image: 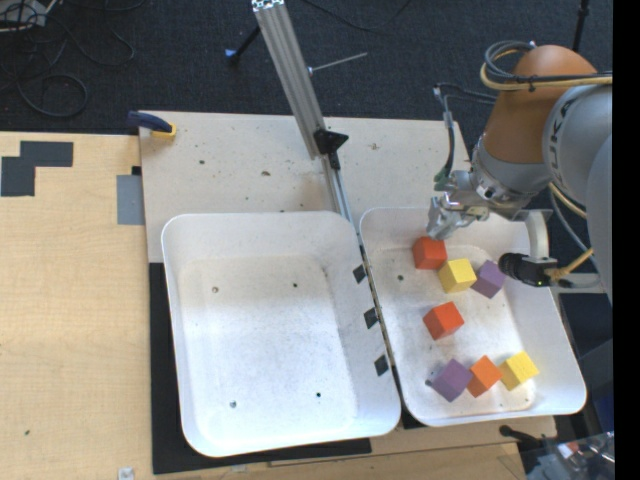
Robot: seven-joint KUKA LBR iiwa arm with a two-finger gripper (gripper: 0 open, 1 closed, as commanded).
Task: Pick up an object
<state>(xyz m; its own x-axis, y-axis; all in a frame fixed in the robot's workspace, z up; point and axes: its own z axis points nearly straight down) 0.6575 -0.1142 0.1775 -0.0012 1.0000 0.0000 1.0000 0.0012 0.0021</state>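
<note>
Near the right bin's (560,368) far edge, the gripper (443,219) hovers above an orange-red cube (430,253).
Grip state: I cannot tell; it might clip the neighbouring yellow cube (458,274).

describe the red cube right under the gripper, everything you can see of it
The red cube is a small, plain block with matte faces, orange-red, sitting flat on the floor of the right bin near its far end. The gripper hangs just above it. The yellow cube lies close to its right; whether they touch is unclear.
</note>
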